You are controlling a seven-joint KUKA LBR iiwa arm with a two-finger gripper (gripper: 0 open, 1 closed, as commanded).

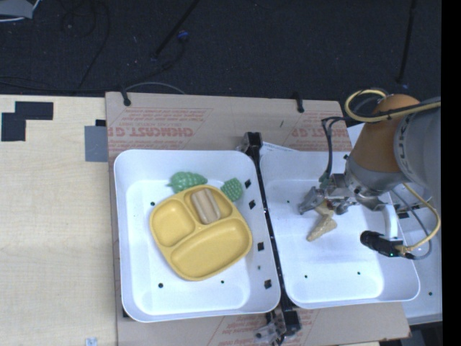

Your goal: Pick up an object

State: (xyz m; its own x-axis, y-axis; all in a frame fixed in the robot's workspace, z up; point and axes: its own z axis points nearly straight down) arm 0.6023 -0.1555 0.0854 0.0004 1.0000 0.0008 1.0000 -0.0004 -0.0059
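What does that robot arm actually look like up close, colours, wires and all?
The arm is a thick, rounded grey tube with an orange band above the wrist. A yellowish cable loops over its top, and thin dark wires run down to a small metal gripper of grey parts. A black, rod-shaped piece hangs beside it, ringed by another pale cable.

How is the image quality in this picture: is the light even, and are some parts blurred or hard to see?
Camera view: light is even and soft; the white plastic bins look bright but not glared; the yellow divided tray casts little shadow; the floor above the bench is very dark; the gripper and the tan wedge-shaped piece beneath it are small and slightly blurred.
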